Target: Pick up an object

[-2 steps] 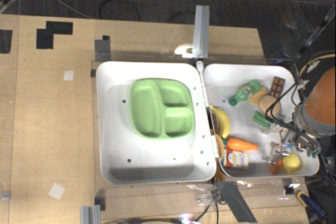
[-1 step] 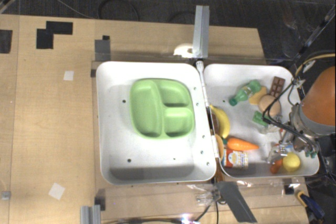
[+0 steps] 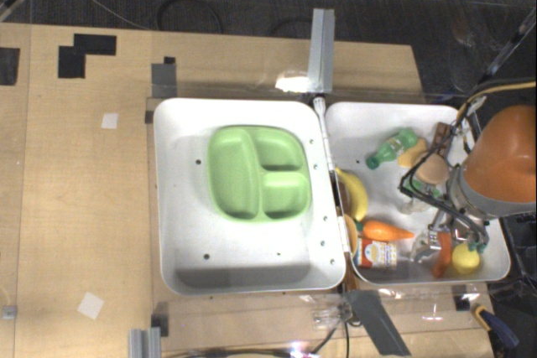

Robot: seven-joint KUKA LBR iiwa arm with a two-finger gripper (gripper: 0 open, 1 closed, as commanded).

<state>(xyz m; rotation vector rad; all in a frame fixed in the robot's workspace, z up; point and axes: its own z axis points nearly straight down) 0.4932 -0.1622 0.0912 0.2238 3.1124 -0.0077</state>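
Observation:
The right bin (image 3: 369, 126) holds several objects: a green bottle (image 3: 391, 149) at the back, a banana (image 3: 356, 194) by the left wall, an orange carrot (image 3: 388, 230), a small carton (image 3: 377, 254) at the front and a yellow lemon (image 3: 466, 259) in the front right corner. My gripper (image 3: 440, 237) is low in the bin's front right part, between the carrot and the lemon, with a red-orange item (image 3: 442, 259) just under it. The arm's orange band (image 3: 503, 157) hides the bin's right side. I see nothing clearly held.
The left bin (image 3: 180, 205) holds a green divided tray (image 3: 257, 172). A grey post (image 3: 322, 50) stands behind the wall between the bins. Cables (image 3: 419, 184) hang from the wrist over a tan object (image 3: 432, 170).

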